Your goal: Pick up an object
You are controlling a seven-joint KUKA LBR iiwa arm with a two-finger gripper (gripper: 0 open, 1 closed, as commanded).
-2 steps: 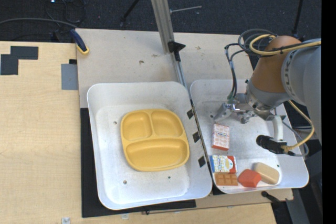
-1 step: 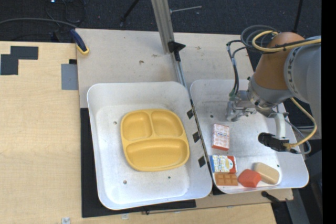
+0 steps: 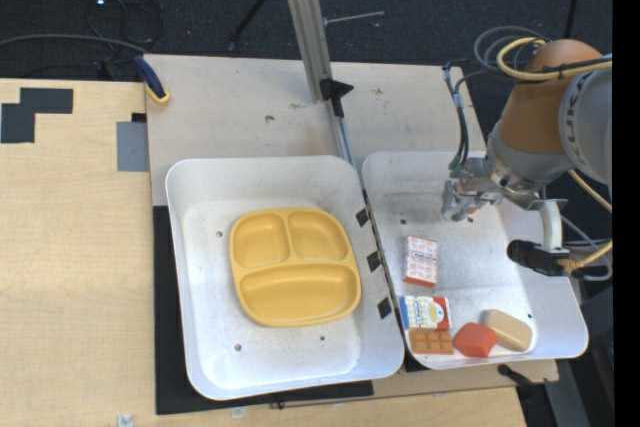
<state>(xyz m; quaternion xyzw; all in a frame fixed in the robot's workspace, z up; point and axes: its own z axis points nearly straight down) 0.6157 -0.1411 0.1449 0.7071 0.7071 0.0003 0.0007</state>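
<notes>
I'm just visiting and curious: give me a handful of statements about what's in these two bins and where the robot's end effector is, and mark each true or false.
1. The yellow divided tray lies in the left bin. True.
2. The end effector hovers over the left bin. False: it is over the right bin, near its far end.
3. The red-and-white box lies in the right bin. True.
4. The orange block rests on the yellow divided tray. False: it lies in the right bin, beside the tan block.
5. The end effector grips the red-and-white box. False: the box lies apart from it.

Grey arm with an orange band, looped cables, metal pincer
</notes>
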